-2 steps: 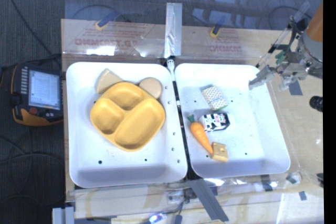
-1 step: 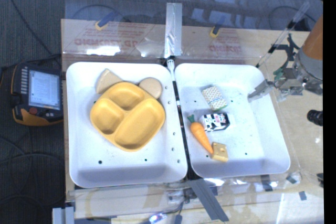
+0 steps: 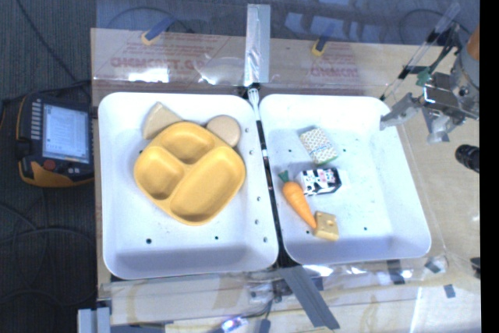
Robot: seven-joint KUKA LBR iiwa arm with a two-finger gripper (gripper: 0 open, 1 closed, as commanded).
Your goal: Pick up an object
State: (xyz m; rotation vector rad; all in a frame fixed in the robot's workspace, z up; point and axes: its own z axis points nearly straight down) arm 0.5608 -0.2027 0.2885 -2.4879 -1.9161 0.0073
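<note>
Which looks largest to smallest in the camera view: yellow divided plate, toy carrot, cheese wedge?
1. Yellow divided plate, clearly largest.
2. Toy carrot.
3. Cheese wedge, smallest.

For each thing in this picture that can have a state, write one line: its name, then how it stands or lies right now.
yellow divided plate: right way up in the left bin, tilted in view.
carrot: lying flat in the right bin, green top toward the divider.
patterned packet: lying flat, apart from the others.
black-and-white carton: lying on its side beside the carrot.
cheese wedge: at the carrot's tip.
gripper: outside the right bin, holding nothing.
</note>
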